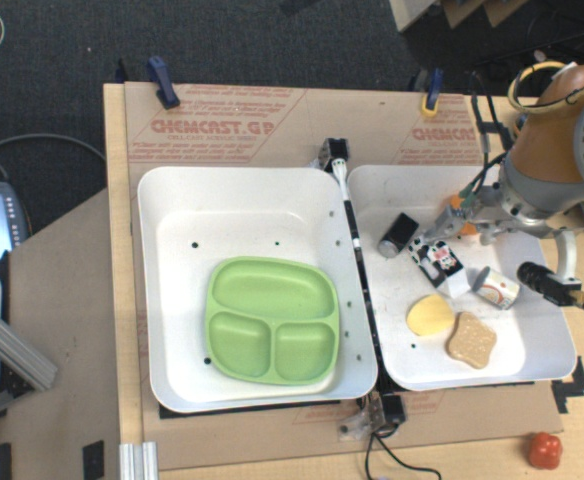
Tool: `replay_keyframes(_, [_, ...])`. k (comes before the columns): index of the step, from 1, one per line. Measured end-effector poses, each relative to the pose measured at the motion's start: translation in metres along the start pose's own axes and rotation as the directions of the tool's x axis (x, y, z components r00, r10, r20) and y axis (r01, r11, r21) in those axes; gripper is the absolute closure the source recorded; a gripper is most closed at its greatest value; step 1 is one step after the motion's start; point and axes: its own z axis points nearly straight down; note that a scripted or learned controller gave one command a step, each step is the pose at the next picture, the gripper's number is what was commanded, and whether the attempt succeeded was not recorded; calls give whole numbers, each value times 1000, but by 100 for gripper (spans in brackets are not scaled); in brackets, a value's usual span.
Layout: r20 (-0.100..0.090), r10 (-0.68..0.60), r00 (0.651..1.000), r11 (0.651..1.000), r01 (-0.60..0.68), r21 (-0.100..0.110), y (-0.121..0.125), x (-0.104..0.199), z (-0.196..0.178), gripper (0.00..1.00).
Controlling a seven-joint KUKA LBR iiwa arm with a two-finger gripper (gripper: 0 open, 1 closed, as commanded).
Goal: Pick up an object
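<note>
The bench point(272, 118) bore two white bins side by side, and places here are given from the right bin point(532, 363). The left bin point(172, 228) touched its left wall. The arm point(557, 133) hung over its upper right corner, reaching down and left into it. A green tray point(272, 320) with three compartments lay well to the left, in the left bin. The gripper point(450, 251) sat near the bin's middle, a black and white block low over the floor; whether its fingers stood apart or together could not be told. A bread slice point(471, 340) lay on the floor toward the lower edge, below and right of the gripper and apart from it. A yellow disc point(430, 316) lay just left of the bread, below the gripper. A small white can point(496, 290) lay on its side just right of the gripper. A black cylinder point(398, 234) lay toward the upper left, left of the gripper. A red ball point(544, 450) sat on the bench below the lower right corner
</note>
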Motion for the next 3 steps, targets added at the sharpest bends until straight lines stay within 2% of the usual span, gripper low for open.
replay_keyframes(1, [5, 0, 1000, 1000, 0, -5, -67, -13, 13, 0])
replay_keyframes(2, [-8, -1, 1000, 1000, 1, 14, -123, 45, 0, 0])
replay_keyframes(3, [-4, -4, 1000, 1000, 4, 5, -51, 74, 30, 0])
